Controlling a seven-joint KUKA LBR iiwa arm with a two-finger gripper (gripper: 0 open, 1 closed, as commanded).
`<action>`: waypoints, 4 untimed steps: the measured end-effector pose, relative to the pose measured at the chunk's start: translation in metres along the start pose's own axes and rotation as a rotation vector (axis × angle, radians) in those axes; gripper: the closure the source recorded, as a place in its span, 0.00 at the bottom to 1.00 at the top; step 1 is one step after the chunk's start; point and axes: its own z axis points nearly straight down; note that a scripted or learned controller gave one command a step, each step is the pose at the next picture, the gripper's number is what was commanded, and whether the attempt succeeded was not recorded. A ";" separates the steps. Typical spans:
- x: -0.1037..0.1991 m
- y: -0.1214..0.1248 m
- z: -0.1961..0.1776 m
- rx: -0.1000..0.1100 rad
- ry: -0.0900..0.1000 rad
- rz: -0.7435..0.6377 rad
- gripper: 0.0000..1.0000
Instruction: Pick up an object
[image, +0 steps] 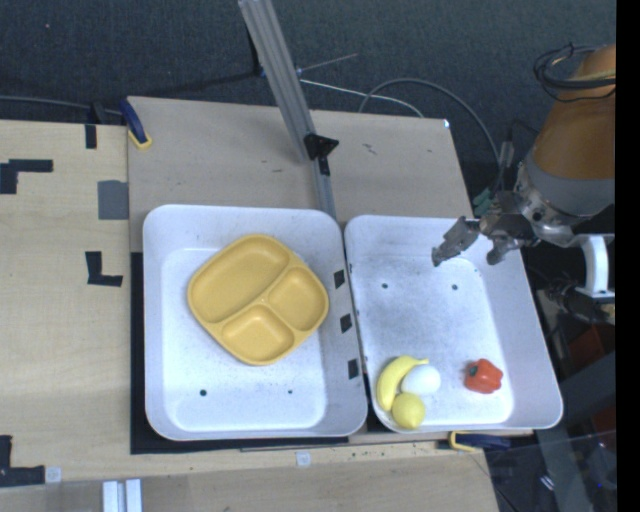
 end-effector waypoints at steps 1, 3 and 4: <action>0.000 0.000 0.000 0.000 0.000 0.000 0.00; 0.000 0.004 0.109 0.007 0.000 0.001 0.00; 0.006 0.003 0.173 0.008 0.001 0.001 0.00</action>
